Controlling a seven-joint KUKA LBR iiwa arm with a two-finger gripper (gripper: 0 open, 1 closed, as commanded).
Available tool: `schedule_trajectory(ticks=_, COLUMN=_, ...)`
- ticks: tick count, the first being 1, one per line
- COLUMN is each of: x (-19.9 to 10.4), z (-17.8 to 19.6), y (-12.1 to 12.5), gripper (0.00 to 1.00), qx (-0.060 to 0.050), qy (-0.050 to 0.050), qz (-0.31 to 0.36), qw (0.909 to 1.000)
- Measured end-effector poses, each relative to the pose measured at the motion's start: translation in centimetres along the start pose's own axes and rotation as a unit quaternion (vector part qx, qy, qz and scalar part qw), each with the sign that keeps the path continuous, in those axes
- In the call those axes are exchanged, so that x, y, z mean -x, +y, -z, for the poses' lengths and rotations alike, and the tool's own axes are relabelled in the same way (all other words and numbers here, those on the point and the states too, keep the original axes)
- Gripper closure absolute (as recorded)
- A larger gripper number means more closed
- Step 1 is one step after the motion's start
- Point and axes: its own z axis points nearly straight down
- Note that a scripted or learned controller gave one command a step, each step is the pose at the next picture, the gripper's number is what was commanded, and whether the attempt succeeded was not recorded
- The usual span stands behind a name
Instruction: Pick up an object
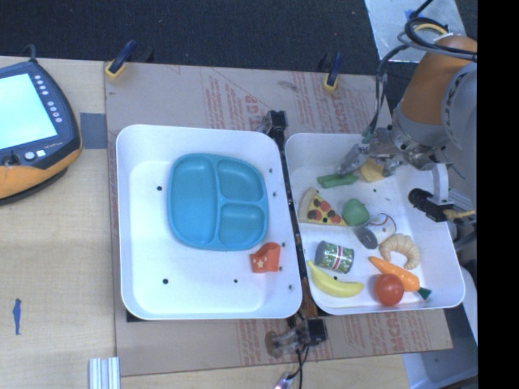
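My gripper (pixel 362 157) hangs low over the far end of the right bin (pixel 442 254), just above a small yellow piece (pixel 373 171) and a flat green piece (pixel 336 180). Whether it touches either one I cannot tell. Further toward the front in the same bin lie a pizza slice (pixel 319 209), a green round fruit (pixel 354 211), a small grey object (pixel 366 237), a croissant (pixel 402 248), a green can (pixel 334 257), a banana (pixel 335 283), a carrot (pixel 395 272) and a tomato (pixel 388 290).
The left bin (pixel 142 241) holds a blue divided plate (pixel 217 200) and a small red piece (pixel 266 258) near its right wall. A tablet in an orange case (pixel 32 132) lies at the bench's left edge. Clamps (pixel 120 59) pin the cardboard at the back.
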Motion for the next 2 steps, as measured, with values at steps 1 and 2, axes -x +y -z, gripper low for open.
schedule_trajectory(ticks=1, x=0.2, z=1.6, y=0.3, gripper=1.00, qx=0.004, qy=-0.001, qz=0.001, qw=1.0000)
schedule_trajectory(ticks=2, x=-5.0, z=7.1, y=-6.0, gripper=1.00, qx=-0.005, qy=0.002, qz=0.001, qw=1.0000)
